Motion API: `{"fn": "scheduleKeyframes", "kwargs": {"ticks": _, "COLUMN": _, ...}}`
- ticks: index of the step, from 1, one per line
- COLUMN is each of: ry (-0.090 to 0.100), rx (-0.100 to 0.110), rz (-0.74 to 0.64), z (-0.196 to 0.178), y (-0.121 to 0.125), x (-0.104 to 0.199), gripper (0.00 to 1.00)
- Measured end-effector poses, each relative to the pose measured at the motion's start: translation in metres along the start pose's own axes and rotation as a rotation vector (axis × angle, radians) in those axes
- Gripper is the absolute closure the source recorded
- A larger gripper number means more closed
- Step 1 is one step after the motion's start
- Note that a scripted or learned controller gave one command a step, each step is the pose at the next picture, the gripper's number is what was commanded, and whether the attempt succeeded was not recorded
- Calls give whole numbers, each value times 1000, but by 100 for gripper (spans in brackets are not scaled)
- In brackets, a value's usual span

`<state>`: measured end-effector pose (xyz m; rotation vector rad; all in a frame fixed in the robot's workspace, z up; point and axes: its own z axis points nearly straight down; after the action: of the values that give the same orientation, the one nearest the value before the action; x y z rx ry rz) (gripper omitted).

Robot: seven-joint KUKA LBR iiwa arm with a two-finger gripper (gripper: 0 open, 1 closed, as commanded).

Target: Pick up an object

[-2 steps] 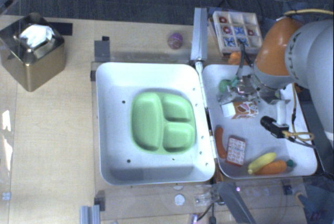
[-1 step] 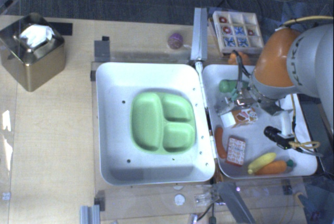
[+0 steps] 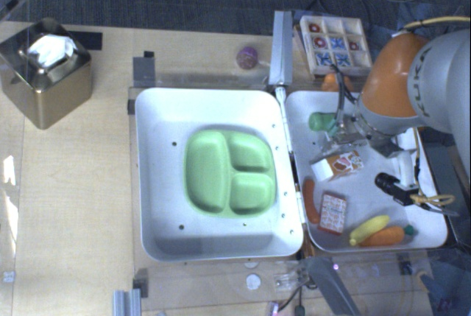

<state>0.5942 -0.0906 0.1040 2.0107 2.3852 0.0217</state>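
Low over the right bin [image 3: 436,232], the pincer [image 3: 344,132]; whether it is apart or together cannot be told.
A small printed packet [image 3: 346,163] lies just below it, near a green item [image 3: 321,121], banana [image 3: 368,228] and carrot [image 3: 384,236].

Landmark = divided tray [image 3: 229,171], lying in left bin [image 3: 158,233]. Right of tray, in right bin [image 3: 434,237]: card pack [image 3: 333,213], w/ banana [image 3: 369,228] & carrot [image 3: 384,236] further right at front edge. Far left of tray on tabletop [image 3: 73,219]: box [image 3: 45,81]; behind-right of tray: game board [image 3: 335,44].
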Motion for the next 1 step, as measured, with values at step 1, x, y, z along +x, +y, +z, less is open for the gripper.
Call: {"fn": "scheduleKeyframes", "kwargs": {"ticks": 1, "ry": 6, "rx": 16, "rz": 10, "z": -83, "y": -7, "x": 31, "gripper": 100}}
